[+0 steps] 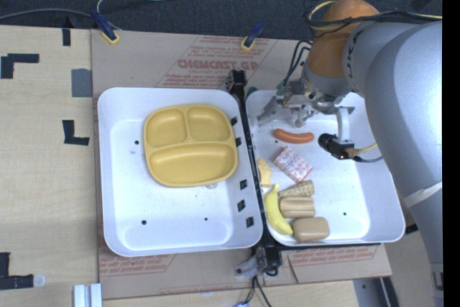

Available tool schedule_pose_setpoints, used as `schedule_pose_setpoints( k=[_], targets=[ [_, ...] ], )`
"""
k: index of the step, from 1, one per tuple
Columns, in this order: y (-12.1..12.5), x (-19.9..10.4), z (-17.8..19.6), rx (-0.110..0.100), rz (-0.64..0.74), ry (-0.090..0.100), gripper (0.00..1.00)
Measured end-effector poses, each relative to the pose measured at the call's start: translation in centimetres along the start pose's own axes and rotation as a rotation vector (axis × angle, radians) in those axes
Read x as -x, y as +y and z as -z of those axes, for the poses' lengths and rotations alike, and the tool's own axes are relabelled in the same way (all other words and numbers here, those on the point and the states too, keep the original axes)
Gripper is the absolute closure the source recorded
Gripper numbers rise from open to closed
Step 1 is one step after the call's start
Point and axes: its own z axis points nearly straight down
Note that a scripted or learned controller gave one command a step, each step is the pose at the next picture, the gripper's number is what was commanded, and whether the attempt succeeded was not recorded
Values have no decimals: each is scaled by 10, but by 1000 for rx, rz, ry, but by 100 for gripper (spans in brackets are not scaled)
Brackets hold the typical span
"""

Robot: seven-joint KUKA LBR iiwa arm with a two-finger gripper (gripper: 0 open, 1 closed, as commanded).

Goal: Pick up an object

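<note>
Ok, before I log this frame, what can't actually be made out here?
- Gripper, camera view: metal parts overlap above the red sausage, so finger opening is unreadable.
- Yellow banana: partly covered by the tan bread-like pieces.
- Pink patterned packet: print too small to read.
- Right white bin: far side covered by the grey arm.

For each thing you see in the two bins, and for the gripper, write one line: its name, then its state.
Yellow divided plate: lying flat in the left bin, right side up, nothing on it.
Hot dog: lying flat in the right bin, just below the gripper.
Pink patterned packet: lying flat.
Banana: lying along the bin's left wall.
Bread pieces: clustered beside the banana.
Gripper: low over the right bin, holding nothing visible.
</note>
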Motion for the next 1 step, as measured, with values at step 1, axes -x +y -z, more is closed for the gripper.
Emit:
schedule_pose_setpoints(
  k=[1],
  targets=[
    [0,-1,9,-1,1,1,100]
  ],
)
